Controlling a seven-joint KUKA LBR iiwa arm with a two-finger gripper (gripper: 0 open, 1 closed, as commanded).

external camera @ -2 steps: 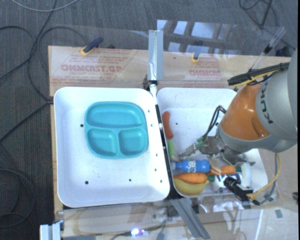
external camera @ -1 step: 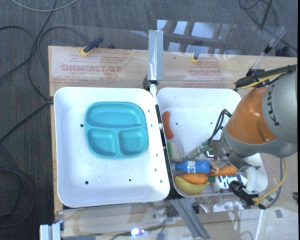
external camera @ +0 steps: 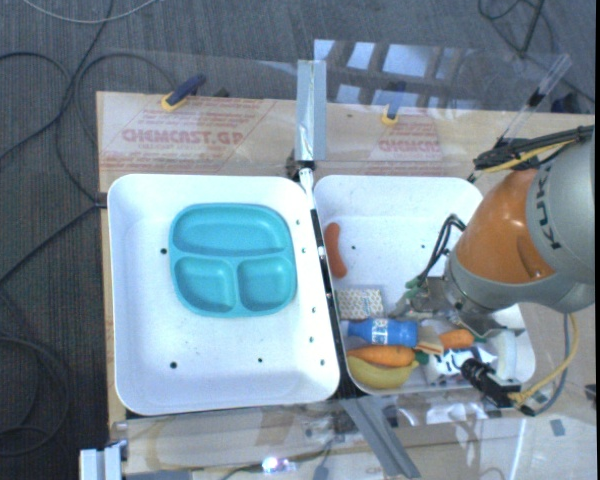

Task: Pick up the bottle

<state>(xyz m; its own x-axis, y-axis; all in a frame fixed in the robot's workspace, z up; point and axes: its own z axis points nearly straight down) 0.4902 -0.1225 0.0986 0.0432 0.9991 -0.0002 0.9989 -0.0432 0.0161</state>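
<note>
Bottle (external camera: 383, 331) half under arm (external camera: 520, 248), right end hidden, beside carrot (external camera: 382, 356).

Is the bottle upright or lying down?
Lying down: the bottle rests on its side in the right bin, long axis horizontal, above the carrot.

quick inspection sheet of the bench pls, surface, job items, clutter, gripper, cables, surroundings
surface: two white bins side by side, left bin, right bin.
job's things: blue bottle lying on its side at the near edge of the right bin.
clutter: teal divided tray in the left bin; sausage, carrot, banana and speckled sponge in the right bin.
grippers: gripper low over the right bin beside the bottle, hidden under the wrist.
cables: loose cables on the floor.
surroundings: grey carpet.
</note>
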